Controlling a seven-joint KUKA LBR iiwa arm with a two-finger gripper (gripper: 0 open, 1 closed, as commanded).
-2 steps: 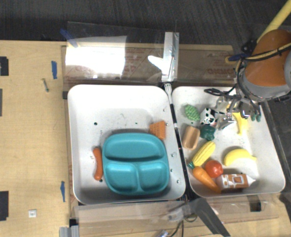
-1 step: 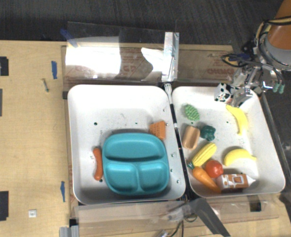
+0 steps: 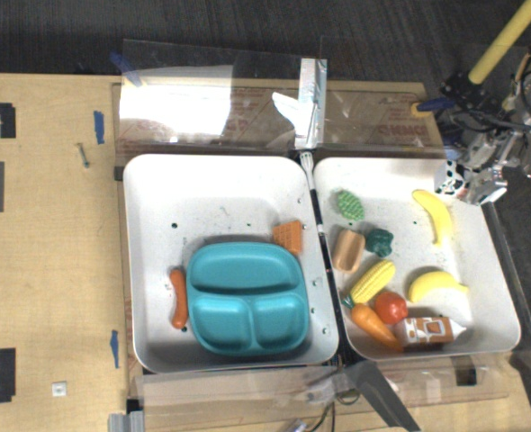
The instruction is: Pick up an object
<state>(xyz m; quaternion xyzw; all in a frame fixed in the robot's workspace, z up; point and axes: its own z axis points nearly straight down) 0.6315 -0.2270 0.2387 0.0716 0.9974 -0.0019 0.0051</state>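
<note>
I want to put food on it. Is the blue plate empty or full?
Empty. The blue plate in the left bin shows bare compartments; the hot dog and orange piece lie beside it.

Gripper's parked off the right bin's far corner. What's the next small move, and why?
Probably swing the gripper left and toward the camera, over the banana. It sits at the right bin's far right rim above no item, and the banana lies nearest, apart from the crowded pile of toy food beyond it.
</note>
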